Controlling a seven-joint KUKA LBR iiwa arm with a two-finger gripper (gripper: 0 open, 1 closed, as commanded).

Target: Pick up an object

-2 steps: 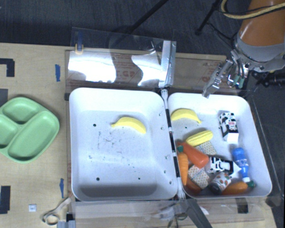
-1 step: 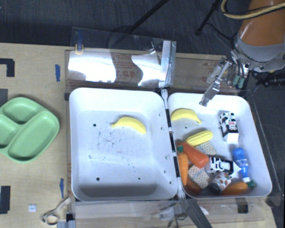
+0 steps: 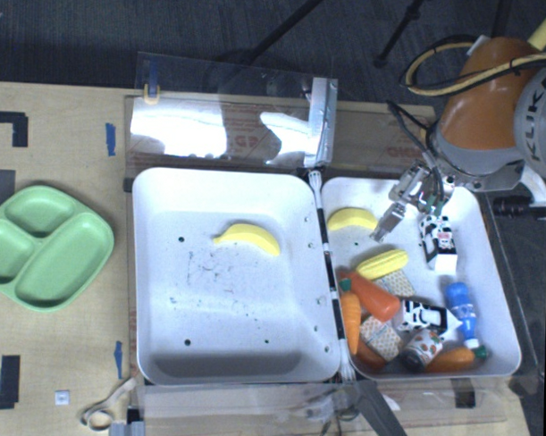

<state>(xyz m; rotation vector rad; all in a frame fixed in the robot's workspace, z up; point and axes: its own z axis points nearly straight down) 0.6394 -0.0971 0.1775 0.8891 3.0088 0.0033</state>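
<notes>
gripper [image 3: 394, 208] hangs low over the upper part of the right bin [image 3: 498, 292], reaching in from the right, tilted down-left. fingers look slightly parted with nothing seen between them. nearest object: a yellow banana-like piece [image 3: 349, 221], just beside the fingertips on their left, at the bin's upper left corner, long axis roughly across the view. judgement: a short shift left and down would put the jaws over it; its axis suggests closing across the narrow way.

room is tight: divider wall close on the left, a yellow cob-like toy [image 3: 382, 262] and an orange carrot toy [image 3: 374, 295] crowd below. left bin [image 3: 164, 254] holds a second banana [image 3: 248, 238], well apart. bin floors smooth, white.
</notes>
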